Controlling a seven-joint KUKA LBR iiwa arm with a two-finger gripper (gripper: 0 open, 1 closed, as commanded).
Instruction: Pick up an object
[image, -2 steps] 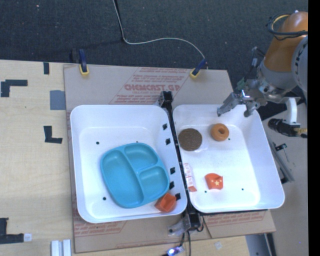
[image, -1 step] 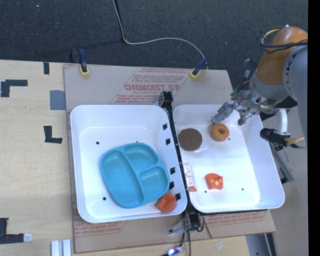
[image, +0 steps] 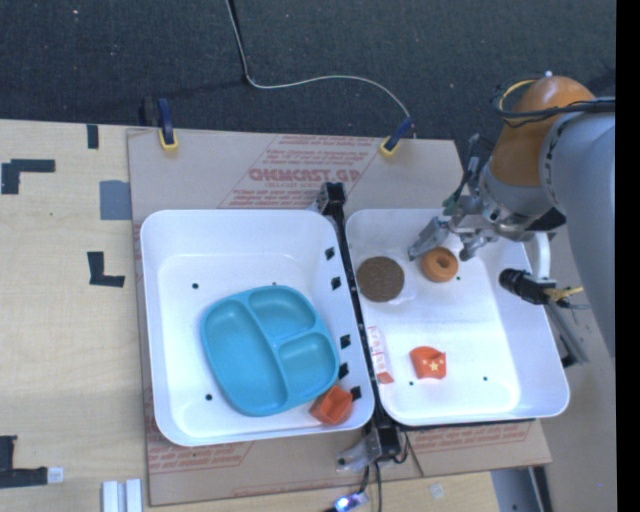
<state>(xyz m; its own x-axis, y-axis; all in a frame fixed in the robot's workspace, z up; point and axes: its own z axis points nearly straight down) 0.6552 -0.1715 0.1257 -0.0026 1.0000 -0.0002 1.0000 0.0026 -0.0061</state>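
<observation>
Over the right bin (image: 520, 395), your tool (image: 452, 240) hangs with its prongs spread and released, just above the small doughnut (image: 439, 265). Nearby lies a brown disc (image: 380, 279). Descend off-centre and a prong could knock the doughnut aside.

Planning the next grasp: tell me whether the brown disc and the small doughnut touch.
Apart. The camera view shows bare white bin floor between the brown disc and the doughnut.
</observation>
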